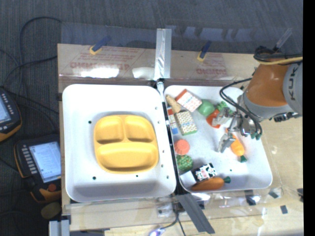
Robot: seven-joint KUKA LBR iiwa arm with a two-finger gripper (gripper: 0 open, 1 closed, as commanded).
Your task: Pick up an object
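Note:
The right bin (pixel 256 173) holds several toy items. Among them are a red-and-white box (pixel 188 101), a checkered box (pixel 185 122), a green piece (pixel 206 107), a red piece (pixel 214 118), an orange disc (pixel 182 146), a green broccoli-like piece (pixel 184 162), a black-and-white cow toy (pixel 204 172) and a carrot (pixel 210 183). My gripper (pixel 229 137) is low over the right half of this bin. A small orange toy (pixel 238 149) lies right beside its tip, touching or nearly touching. Nothing shows as lifted.
The left bin (pixel 74 132) carries a yellow divided tray (pixel 126 142). The arm's orange band (pixel 268 85) hangs over the right bin's far right corner. A metal divider strip (pixel 163 53) stands behind the bins, and cables and a tablet lie off the bench at left.

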